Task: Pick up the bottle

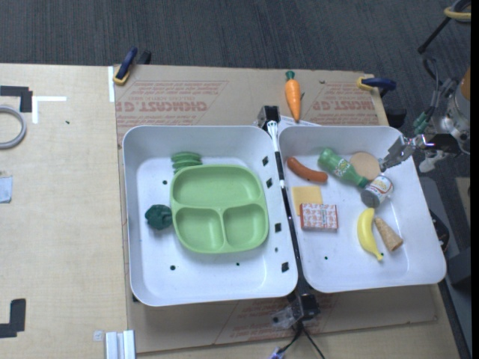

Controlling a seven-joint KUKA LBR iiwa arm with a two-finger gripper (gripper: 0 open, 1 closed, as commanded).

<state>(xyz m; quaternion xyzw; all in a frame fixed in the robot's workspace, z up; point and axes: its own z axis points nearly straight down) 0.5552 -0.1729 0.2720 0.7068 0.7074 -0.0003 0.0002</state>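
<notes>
The green bottle (341, 167) lies on its side in the right bin (419, 268), near the back, its neck pointing toward the lower right. A small can (379, 189) rests just beyond the bottle's neck end. My gripper (400, 152) hangs over the bin's back right corner, a little to the right of the bottle and just above the can. Nothing shows in it.
Also in the right bin are a sausage (307, 170), a yellow cheese slice (307, 195), a red patterned box (319, 216), a banana (366, 234), a cone (388, 234) and a tan disc (364, 161). The left bin (142, 275) holds a green divided plate (219, 208). A carrot (292, 94) lies behind the bins.
</notes>
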